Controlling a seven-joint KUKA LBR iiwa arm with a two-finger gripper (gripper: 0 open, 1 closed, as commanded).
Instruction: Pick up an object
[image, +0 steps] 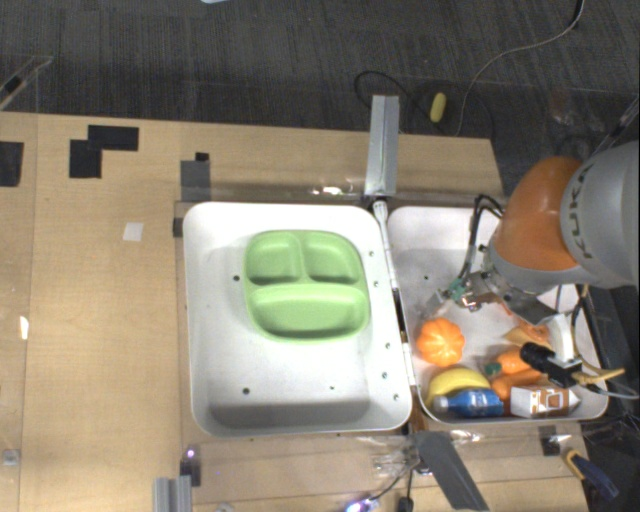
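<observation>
The right bin holds a heap of toy food along its near side. A round orange lies near the bin's left wall, with a yellow banana-like piece and a blue object in front of it. A white and brown carton lies at the near right corner, beside an orange carrot-like piece. My gripper hangs low in the middle of the right bin, just behind and slightly right of the orange. Nothing shows held in it.
The left bin bears a green divided plate in its far half. The grey arm with its orange band covers the right bin's far right part. A metal post stands behind the bins' shared wall.
</observation>
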